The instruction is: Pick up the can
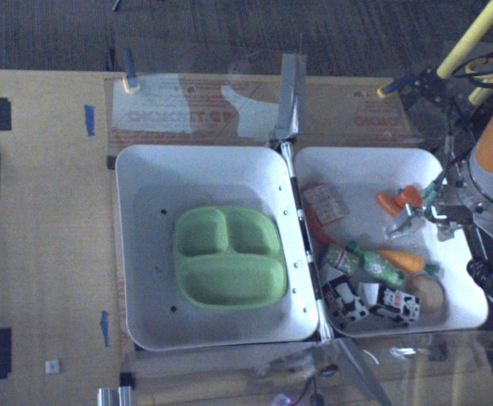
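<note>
- Two black-and-white patterned toys (371, 301) lie side by side along the near edge of the right bin (457, 315), the objects closest to the camera.
- A brown, rounded, potato-like piece (429, 293) sits just beside them, towards the bin's near right corner.
- A green bottle-shaped item (366, 263) lies tilted across the middle of the right bin, with an orange carrot-like piece (403, 260) touching its right end.
- The can (324, 203), pale with a pinkish label, appears to lie on its side near the left wall of the right bin, towards the far left corner; a red object (312, 225) lies just beside it along that wall.
- The gripper (413, 217) hangs over the right half of the right bin, well apart from the can; how far it is open cannot be told.
- A small orange object (396, 200) lies just beside the gripper, on its far side.
- The left bin (136, 227) holds a green divided plate (229, 256) at its middle.
</note>
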`<state>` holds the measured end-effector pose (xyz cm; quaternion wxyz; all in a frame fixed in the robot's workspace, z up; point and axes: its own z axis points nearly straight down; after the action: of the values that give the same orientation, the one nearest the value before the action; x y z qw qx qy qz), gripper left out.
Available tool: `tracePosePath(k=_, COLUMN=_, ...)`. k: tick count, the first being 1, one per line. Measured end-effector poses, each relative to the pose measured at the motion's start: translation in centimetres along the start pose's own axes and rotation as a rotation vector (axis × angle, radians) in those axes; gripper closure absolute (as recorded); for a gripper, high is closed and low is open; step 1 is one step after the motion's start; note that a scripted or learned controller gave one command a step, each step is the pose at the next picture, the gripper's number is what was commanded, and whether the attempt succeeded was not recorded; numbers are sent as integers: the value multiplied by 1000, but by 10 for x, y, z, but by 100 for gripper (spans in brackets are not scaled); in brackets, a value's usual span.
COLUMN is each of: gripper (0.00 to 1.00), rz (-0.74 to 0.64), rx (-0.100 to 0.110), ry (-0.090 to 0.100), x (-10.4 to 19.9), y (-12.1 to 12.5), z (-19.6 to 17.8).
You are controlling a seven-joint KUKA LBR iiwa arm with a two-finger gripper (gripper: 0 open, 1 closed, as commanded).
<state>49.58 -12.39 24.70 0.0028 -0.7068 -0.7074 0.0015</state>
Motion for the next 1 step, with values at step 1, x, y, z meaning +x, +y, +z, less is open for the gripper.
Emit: tracePosePath(k=1, gripper=0, rz=-138, rx=-1, ry=0, x=6, y=-5, z=-6)
